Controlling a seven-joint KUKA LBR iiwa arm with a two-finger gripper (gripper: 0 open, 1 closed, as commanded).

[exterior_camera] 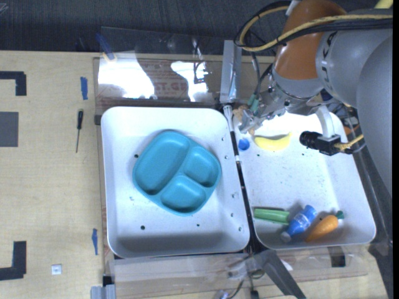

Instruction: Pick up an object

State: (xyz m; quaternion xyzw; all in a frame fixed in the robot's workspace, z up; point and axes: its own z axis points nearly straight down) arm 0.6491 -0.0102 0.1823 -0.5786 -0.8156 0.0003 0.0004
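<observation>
Nearest us lies a carrot (pixel 324 226), far below the gripper (pixel 249 120); beside it, the light banana (pixel 273 142). We can't tell finger spacing.

Two shallow white plastic bins: left bin (pixel 118 167), right bin (pixel 355 198). One blue three-compartment plastic plate (pixel 176 171), in the left bin. Right bin count: one yellow banana-shaped toy (pixel 274 142), one small blue round piece (pixel 244 144), one green cylindrical stick (pixel 271 215), one blue plastic bottle-like item (pixel 300 221), one orange carrot-shaped toy (pixel 324 225). One black screwdriver-like tool (pixel 78 129) on the light wooden table (pixel 43 185). One grey robot arm (pixel 368 55).
</observation>
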